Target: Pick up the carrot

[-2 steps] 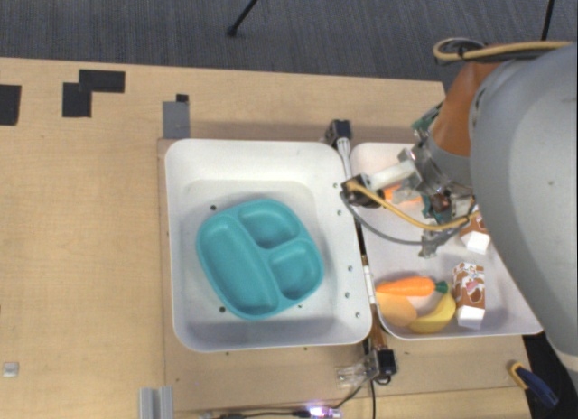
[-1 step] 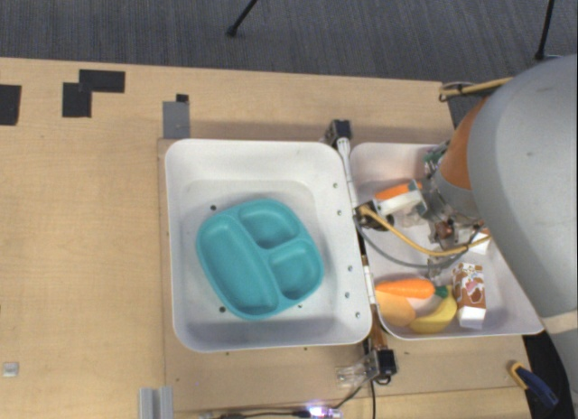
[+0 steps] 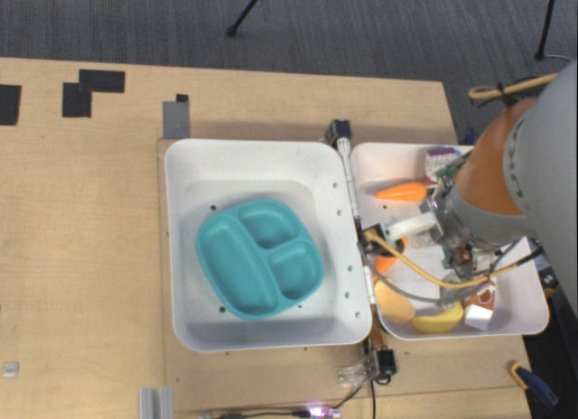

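The gripper [image 3: 449,244] hangs over the right bin [image 3: 533,318]; its grasp cannot be told; the carrot [image 3: 403,193] lies just beyond it; a banana [image 3: 437,320] sits below; the left bin [image 3: 185,228] holds a teal tray [image 3: 259,257].

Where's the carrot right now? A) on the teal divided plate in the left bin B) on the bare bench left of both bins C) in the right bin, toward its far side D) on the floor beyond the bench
C: the carrot lies in the right bin, near its far side, beside the arm's wrist; the teal divided plate sits in the left bin.
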`<state>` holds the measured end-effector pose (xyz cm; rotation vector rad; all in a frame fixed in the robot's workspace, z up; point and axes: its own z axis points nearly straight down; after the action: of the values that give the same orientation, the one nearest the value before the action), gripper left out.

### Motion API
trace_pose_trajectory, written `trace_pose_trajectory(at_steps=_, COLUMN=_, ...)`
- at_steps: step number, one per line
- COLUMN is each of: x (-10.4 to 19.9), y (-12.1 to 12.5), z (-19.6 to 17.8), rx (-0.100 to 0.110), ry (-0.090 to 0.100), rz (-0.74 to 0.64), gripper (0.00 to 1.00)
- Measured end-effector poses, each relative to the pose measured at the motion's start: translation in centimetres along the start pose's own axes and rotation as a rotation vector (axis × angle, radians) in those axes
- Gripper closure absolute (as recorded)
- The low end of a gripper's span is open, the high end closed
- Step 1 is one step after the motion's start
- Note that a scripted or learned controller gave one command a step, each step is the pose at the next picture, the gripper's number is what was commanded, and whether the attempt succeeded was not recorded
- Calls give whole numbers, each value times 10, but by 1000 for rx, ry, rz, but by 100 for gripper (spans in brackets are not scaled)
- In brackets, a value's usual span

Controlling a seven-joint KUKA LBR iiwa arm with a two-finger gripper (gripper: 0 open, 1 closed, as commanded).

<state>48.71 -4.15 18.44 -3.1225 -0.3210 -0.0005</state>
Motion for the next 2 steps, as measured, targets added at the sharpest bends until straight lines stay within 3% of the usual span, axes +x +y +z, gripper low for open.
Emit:
trace_pose_trajectory(at_steps=1, x=10, y=-47, z=1, rx=0, ry=-1, rz=-256, gripper=0)
trace_pose_trajectory(at_steps=2, x=16, y=-78, z=1, rx=0, ry=-2, rz=-521, gripper=0)
